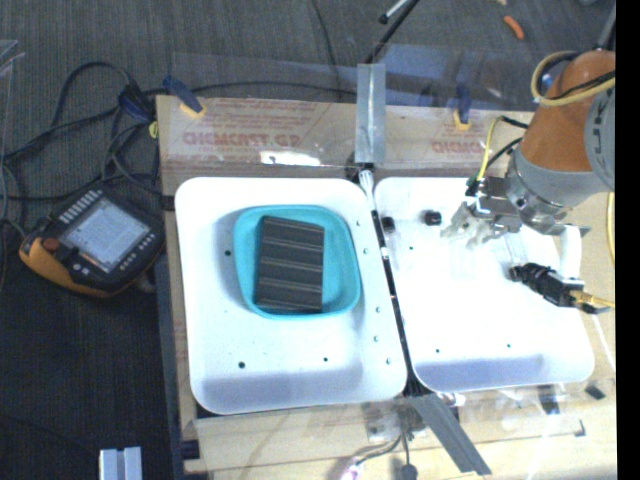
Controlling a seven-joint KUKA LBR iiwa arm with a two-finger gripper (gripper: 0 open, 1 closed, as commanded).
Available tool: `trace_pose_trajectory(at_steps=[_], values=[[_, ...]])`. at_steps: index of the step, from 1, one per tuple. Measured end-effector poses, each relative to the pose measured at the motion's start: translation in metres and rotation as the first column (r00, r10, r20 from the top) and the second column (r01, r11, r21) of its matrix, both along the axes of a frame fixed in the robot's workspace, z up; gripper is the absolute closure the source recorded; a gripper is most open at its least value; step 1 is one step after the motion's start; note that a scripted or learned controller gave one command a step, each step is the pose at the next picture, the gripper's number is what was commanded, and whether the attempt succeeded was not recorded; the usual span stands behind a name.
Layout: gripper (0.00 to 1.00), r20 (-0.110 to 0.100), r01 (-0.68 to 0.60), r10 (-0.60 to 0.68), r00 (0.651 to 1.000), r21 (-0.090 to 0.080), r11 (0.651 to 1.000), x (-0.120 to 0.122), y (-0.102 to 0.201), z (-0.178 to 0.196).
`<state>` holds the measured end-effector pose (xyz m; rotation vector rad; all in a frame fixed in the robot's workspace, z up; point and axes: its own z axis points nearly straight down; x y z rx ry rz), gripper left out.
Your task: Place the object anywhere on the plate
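Observation:
A teal plate (345, 268) lies in the left white bin (210, 348). A dark grey ribbed block (290, 263) rests flat on the plate, roughly at its middle. My gripper (473, 228) hangs over the upper part of the right bin (500, 348), well to the right of the plate and the block. Its pale fingers stand open with nothing between them. The grey arm with its orange band (570, 118) comes in from the upper right.
A small black piece (431, 217) sits in the right bin just left of the gripper, and another dark bit (388, 225) lies by the bin's left wall. A black connector with cable (545, 280) hangs off the arm. A teach pendant (95, 243) lies on the floor at left.

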<state>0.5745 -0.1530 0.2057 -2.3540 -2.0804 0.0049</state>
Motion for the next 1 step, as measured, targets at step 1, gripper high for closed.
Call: trace_pose_trajectory(at_steps=[1], values=[[0.00, 0.000, 0.000, 0.000, 1.000, 0.000, 1.000, 0.0001, 0.0000, 0.0001]])
